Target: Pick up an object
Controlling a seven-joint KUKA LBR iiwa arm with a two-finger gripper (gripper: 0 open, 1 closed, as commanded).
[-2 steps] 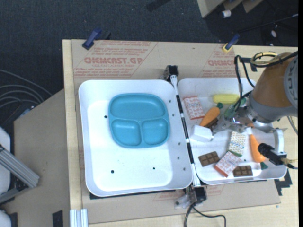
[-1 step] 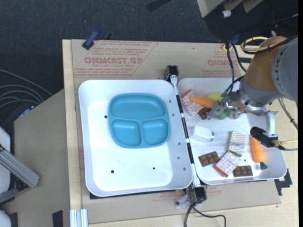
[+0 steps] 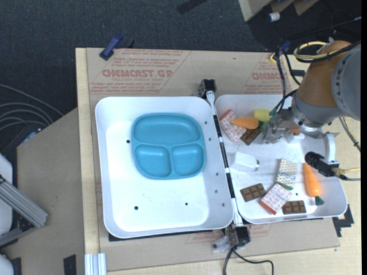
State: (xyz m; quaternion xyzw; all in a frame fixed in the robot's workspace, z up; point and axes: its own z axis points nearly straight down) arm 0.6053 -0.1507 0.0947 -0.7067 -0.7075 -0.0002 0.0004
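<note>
2 shallow white bins sit side by side on the bench (image 3: 172, 67), which is faced with printed brown cardboard. The left bin (image 3: 114, 171) is smooth moulded plastic with rounded corners and carries 1 glossy blue tray (image 3: 168, 144) divided into 3 compartments. The right bin (image 3: 332, 205) holds the small candidates for picking. The arm (image 3: 330, 79), grey with an orange band, reaches in from the right, and its end effector (image 3: 275, 132) is low in the right bin's upper part, just beside an orange carrot-shaped toy (image 3: 246, 122) and a yellow-green piece (image 3: 262, 114); whether it is released or clenched, I cannot tell.

The step in hand looks like closing on something in that upper cluster. To do it well, the approach should centre on 1 item, since the carrot toy touches a dark brown block (image 3: 250, 136) and a red-patterned wrapper (image 3: 231, 126), and a stray neighbour could wedge in. The tapered carrot likely slips; gripping across its thick end seems safer.

Lower down lie another orange carrot (image 3: 311, 181), a white block (image 3: 245, 162), 2 flat brown chocolate-like slabs (image 3: 252, 192), and thin patterned packets (image 3: 276, 197).
</note>
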